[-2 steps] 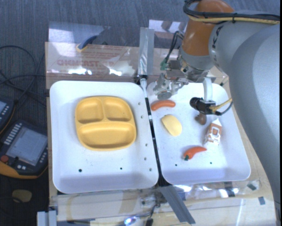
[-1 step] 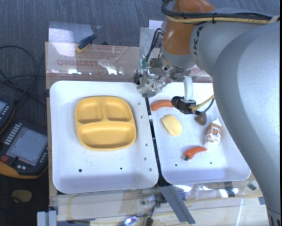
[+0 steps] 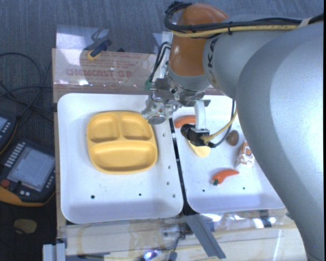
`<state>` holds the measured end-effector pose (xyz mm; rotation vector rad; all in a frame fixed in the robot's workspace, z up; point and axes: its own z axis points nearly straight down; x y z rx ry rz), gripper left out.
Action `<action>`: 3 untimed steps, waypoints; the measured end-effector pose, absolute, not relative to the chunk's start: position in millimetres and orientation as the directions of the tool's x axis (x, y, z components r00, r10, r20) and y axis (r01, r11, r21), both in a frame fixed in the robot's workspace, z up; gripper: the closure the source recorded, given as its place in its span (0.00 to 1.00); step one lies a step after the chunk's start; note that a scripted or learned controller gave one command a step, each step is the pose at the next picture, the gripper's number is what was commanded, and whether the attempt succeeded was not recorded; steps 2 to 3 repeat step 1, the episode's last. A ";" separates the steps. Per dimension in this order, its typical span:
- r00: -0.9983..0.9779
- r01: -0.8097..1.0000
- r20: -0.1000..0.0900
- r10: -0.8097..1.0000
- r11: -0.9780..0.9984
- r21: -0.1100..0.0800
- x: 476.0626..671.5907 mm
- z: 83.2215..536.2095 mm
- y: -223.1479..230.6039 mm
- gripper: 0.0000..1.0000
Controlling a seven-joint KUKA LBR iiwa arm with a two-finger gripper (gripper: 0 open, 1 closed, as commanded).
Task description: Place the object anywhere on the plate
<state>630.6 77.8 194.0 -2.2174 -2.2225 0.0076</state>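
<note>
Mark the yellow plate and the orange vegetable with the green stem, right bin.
yellow plate (image 3: 122, 155): camera view, on its large near compartment.
orange vegetable (image 3: 227, 174): camera view, middle of its orange body.

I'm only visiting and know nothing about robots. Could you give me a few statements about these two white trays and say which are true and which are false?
1. The yellow plate lies in the left bin. True.
2. The orange carrot-like piece lies on the plate. False: it lies on the floor of the right bin, apart from the plate.
3. The tool hangs over the near right corner of the right bin. False: it is at the border between the two bins, by the plate's far right corner.
4. A small brown lump lies in the right bin. True.
</note>
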 end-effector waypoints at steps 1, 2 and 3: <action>-0.002 1.000 -0.002 1.000 0.002 -0.005 630.6 194.0 77.8 0.00; -0.002 1.000 -0.002 1.000 0.002 -0.005 630.6 194.0 77.8 0.00; -0.002 1.000 -0.002 1.000 0.002 -0.005 630.6 194.0 77.8 0.00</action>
